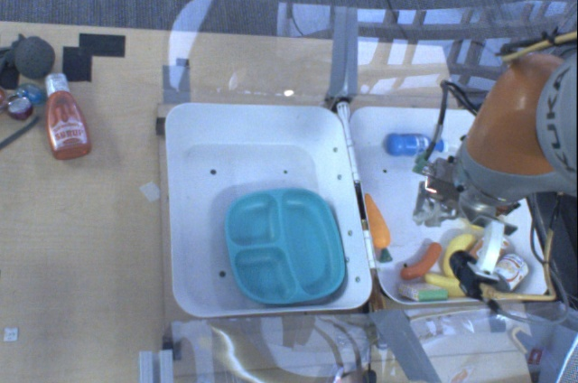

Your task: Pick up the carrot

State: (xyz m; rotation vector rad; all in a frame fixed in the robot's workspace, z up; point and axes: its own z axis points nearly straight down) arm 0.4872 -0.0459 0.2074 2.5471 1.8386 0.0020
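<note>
Clutter sat nearest the camera in the right bin (397, 124): a reddish sausage-shaped thing (422, 260), a yellow banana (458, 244) and a few other small packs bunched in its front corner. The carrot (377, 222) was just beyond that, a smooth orange taper with a dark green stub at its near end, lying along the bin's left wall and touching nothing else as far as I could see. So the pick looked not done yet, carrot flat on the bin floor and the whole grasp and lift left to do. The gripper (437, 202) hung to the carrot's right, near but apart, under the glossy orange band of the arm; honestly couldn't tell if it was released or clenched, too much metal jumble there. Left bin (194, 137) held a matte teal divided plate (284, 245) with rounded corners. Further back was a blue bottle (407, 143), and off on the wooden bench (108, 237) a ketchup bottle (66, 121).
</note>
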